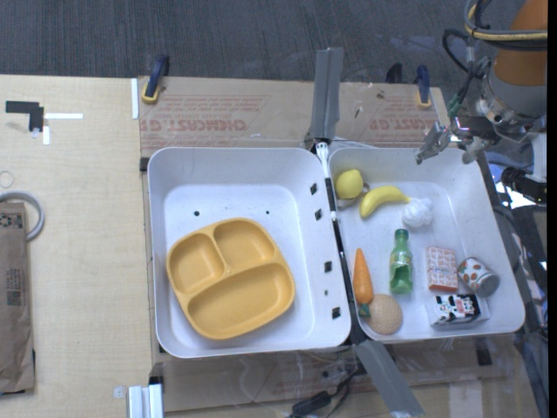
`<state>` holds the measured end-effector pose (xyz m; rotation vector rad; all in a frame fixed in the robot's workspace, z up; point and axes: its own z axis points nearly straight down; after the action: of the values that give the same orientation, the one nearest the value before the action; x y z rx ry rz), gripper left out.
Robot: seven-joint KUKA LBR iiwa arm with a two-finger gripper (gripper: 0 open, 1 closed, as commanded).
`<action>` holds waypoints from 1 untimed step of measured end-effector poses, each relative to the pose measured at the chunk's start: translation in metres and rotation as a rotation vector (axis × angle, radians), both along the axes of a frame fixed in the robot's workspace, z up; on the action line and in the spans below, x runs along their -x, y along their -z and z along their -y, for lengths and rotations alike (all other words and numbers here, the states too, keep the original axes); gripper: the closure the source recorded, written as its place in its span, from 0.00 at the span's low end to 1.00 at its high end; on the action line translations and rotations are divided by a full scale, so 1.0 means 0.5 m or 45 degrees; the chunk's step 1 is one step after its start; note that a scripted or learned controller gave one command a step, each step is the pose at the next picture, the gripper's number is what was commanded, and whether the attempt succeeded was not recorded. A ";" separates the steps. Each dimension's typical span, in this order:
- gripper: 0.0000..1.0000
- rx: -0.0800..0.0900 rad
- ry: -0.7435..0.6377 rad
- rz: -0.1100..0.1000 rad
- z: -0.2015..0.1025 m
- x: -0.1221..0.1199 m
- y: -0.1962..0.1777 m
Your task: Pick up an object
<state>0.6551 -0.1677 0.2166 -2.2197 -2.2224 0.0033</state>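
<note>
The right bin (pixel 507 268) holds a lemon (pixel 348 184), a banana (pixel 383 200), a white crumpled lump (pixel 418 212), a green bottle (pixel 400 262), a carrot (pixel 362 275), a round tan ball (pixel 385 313), a small orange box (pixel 441 268), a patterned can (pixel 477 277) and a black-and-white carton (pixel 455 309). My gripper (pixel 452 144) hangs above the bin's far right corner, well above the objects. Its two fingers stand spread apart, open, with nothing between them.
A yellow divided plate (pixel 231 277) lies in the left bin (pixel 158 233). A cardboard sheet (pixel 226 116) lies behind both bins, held by blue clamps (pixel 157 77). A brown paper bag (pixel 13 294) rests on the bench at far left.
</note>
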 end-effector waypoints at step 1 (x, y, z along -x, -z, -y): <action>0.00 0.000 0.000 0.000 0.000 0.000 0.000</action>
<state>0.6551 -0.1677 0.2166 -2.2197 -2.2225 0.0033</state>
